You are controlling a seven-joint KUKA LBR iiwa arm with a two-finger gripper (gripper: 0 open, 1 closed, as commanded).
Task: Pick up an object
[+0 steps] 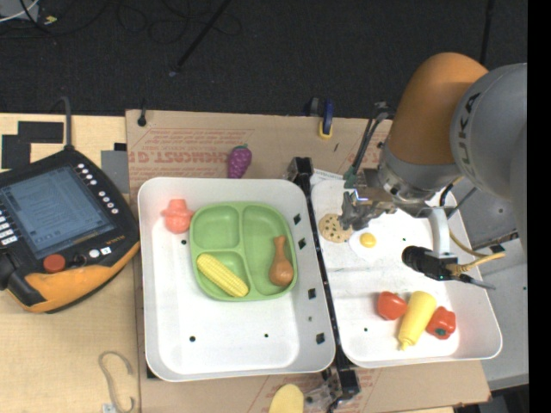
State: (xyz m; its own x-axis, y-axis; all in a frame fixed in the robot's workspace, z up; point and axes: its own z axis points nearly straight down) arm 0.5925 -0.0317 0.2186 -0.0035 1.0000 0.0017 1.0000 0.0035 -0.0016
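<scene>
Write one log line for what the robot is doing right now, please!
arm: over right bin | gripper: above cookie, by fried egg | holding: nothing seen | fingers: unclear

The two white bins (pixel 258 351) look of smooth plastic, slightly glossy. The green tray (pixel 245 222) and yellow corn (pixel 222 275) seem matt plastic (toy food). Brown cardboard (pixel 189 144) behind is rough, printed. The arm's orange band (pixel 435 101) shines.

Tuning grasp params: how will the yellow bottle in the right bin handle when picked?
The yellow bottle lies on its side, rounded, so it may roll when nudged. It looks like smooth plastic, probably light and slippery. Red pieces flank it and may shift too.
</scene>
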